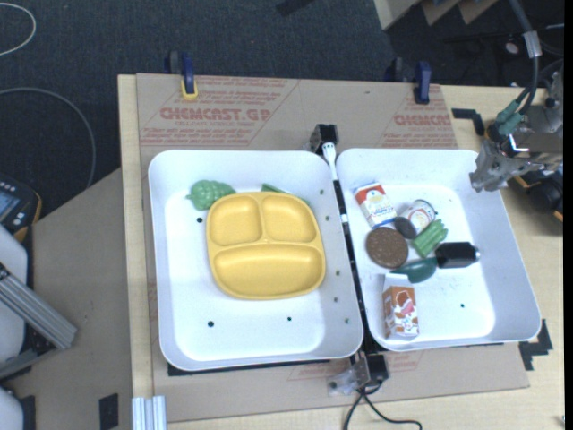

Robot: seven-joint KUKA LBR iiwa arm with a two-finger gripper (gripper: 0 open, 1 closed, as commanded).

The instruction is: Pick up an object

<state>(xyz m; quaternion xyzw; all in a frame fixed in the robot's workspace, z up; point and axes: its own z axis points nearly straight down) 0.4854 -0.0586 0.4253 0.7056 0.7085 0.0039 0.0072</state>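
Lying clear of the pile, the carton [401,312] looks light and stiff, best pinched across its narrow sides; whether the tool [491,176] is open, I cannot tell.

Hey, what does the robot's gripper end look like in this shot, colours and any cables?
At the right edge, the gripper is a blocky grey metal assembly, pale and dull. Small teal-green parts sit on its upper side, and dark cables loop down to it from above. It is too small and blurred to make out any markings.
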